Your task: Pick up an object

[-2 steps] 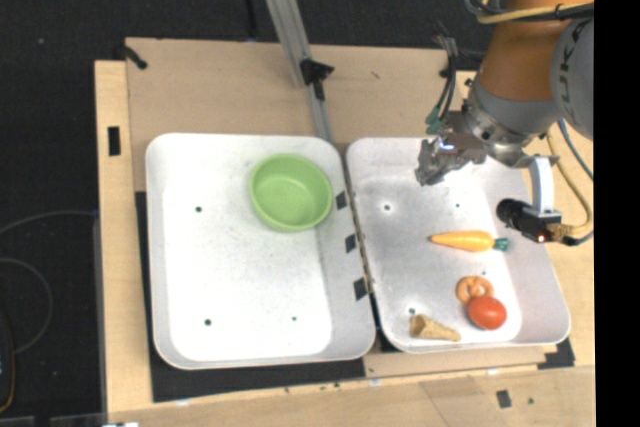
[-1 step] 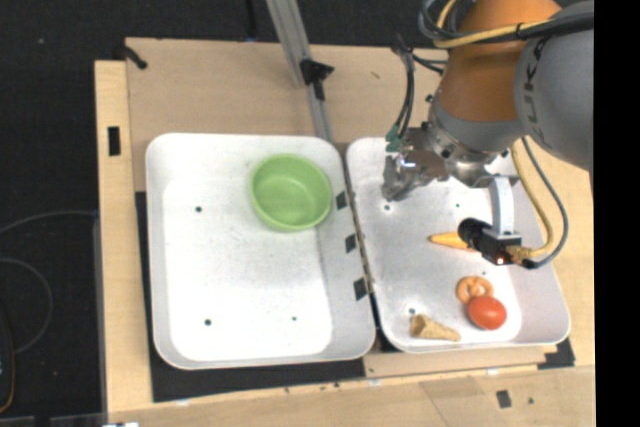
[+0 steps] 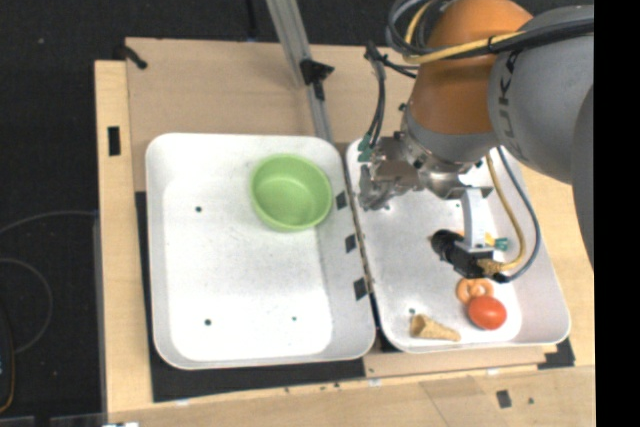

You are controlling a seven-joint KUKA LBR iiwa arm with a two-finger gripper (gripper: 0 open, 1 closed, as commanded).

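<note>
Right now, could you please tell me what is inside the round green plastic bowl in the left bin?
The round green plastic bowl shows only its own green inside, with nothing in it. The patch of the shallow white left bin under it is covered.

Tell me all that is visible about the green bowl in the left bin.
The green bowl is small, round and light green, with a smooth matte look like plastic. It stands upright with its opening facing up, and nothing shows inside it. It sits on the floor of the left white bin, in the upper right part, near the wall beside the other bin. Nothing else touches it; the claw is apart from it, over the right bin.
</note>
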